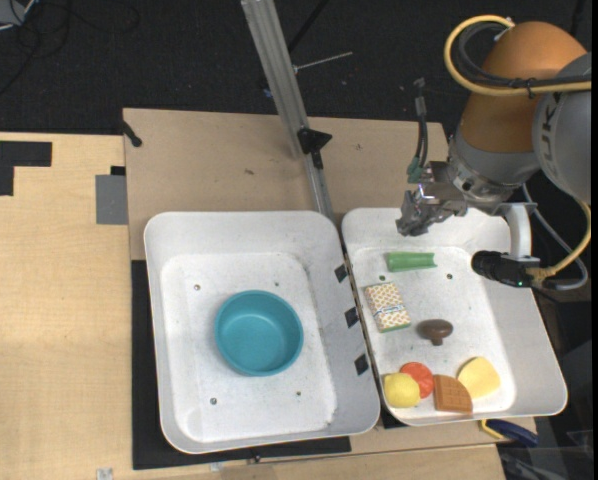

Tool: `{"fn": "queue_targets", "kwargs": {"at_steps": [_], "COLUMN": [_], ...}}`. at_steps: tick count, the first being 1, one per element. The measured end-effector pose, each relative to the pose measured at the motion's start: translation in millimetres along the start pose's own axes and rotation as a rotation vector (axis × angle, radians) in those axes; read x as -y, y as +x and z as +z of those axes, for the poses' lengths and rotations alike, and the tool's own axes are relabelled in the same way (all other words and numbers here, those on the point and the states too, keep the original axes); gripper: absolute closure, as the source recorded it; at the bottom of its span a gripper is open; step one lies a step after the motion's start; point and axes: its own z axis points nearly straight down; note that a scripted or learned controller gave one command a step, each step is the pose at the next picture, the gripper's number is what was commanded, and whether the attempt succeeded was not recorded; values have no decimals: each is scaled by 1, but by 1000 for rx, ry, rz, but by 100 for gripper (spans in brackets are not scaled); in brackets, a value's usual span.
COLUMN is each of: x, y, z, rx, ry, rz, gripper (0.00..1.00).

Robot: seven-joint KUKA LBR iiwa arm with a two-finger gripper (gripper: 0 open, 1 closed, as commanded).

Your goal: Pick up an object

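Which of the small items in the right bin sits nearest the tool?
The flat green block, lying just below the tool at the bin's far end. The patterned box, brown piece and yellow, red and orange items lie farther off.

Wooden bench (49, 268), two shallow white bins side by side on it, left bin (179, 258) well away from the fingers, right bin (519, 338) just below them.

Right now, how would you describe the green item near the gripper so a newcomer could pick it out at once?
Look at the right bin, the one crowded with small items rather than the one holding the teal bowl. Near its far end, just below the gripper, lies the green block, flat and elongated. It is the only green piece, set apart from the patterned box and the brown, yellow and red pieces nearer the camera.
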Motion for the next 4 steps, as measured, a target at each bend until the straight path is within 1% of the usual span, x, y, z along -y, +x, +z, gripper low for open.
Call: {"fn": "queue_targets", "kwargs": {"at_steps": [1,2,3,4], "x": [0,-6,-5,-5], "y": [43,98,144,142], "z": [3,17,19,19], "rx": [-1,-1,0,0], "ry": [1,2,1,1], "rz": [0,-1,0,1], "gripper": [100,100,100,0]}}
